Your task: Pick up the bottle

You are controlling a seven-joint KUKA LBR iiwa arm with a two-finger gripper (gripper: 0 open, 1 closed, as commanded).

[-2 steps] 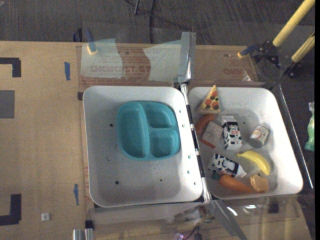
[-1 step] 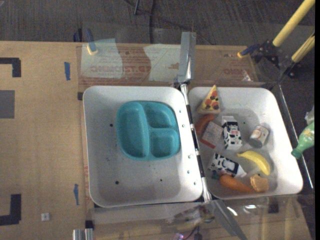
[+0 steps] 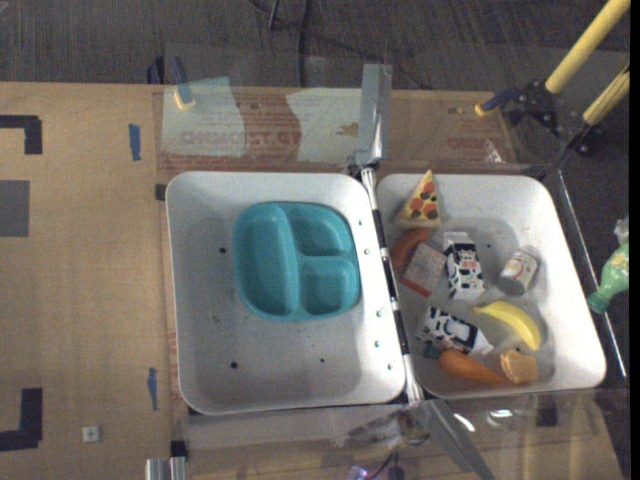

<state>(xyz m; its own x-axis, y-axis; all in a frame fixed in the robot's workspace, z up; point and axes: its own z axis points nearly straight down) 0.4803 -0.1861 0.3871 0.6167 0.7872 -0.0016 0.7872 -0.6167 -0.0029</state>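
Two shallow white bins are borne side by side on a brown bench (image 3: 80, 268): the left bin (image 3: 200, 368) and the right bin (image 3: 570, 268). Blue tape strips (image 3: 135, 141) and black marks (image 3: 25, 133) are seen on its surface.

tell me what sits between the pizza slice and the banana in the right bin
In the camera view, a black-and-white patterned carton stands between the pizza slice and the banana, roughly midway, apart from both.
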